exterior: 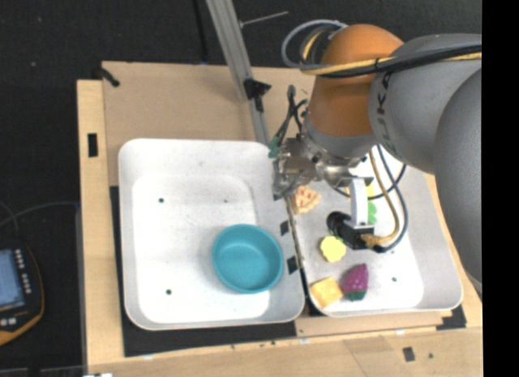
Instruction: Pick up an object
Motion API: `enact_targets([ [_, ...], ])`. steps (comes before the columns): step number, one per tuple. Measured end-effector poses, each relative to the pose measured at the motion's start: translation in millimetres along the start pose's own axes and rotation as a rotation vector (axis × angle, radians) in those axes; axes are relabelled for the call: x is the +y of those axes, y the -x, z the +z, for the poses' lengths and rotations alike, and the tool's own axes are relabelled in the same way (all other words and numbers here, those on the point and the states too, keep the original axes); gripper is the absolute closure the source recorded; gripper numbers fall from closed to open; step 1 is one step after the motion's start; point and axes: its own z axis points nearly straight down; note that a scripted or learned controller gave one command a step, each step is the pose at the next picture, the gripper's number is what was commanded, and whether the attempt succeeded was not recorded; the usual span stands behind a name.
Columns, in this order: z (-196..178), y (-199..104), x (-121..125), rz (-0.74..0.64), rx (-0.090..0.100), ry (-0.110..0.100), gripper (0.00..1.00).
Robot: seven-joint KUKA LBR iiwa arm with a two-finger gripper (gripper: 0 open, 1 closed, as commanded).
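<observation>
Orange-banded, my arm [357, 83] hangs over the right bin [430, 286]; my gripper [293, 174] hovers above a waffle-like toy [306, 199], its state unclear.

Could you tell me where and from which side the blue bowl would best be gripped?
Probably by the rim of the bowl, coming straight down with one of the jaws inside and one outside. It sits upright and open in the left bin, and the rim is its only thin edge.

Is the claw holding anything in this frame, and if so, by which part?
It cannot be told. The claw sits low in the right bin, just above an orange-and-cream item, but the view settles no hold on it.
</observation>
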Motion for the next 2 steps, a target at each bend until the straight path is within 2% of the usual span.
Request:
enact_targets([
  [1, 4.2, -45.6, -31.3, 0.000, 0.000, 0.000, 1.00],
  [2, 4.3, -43.3, -30.3, 0.005, 0.000, 0.002, 0.00],
])
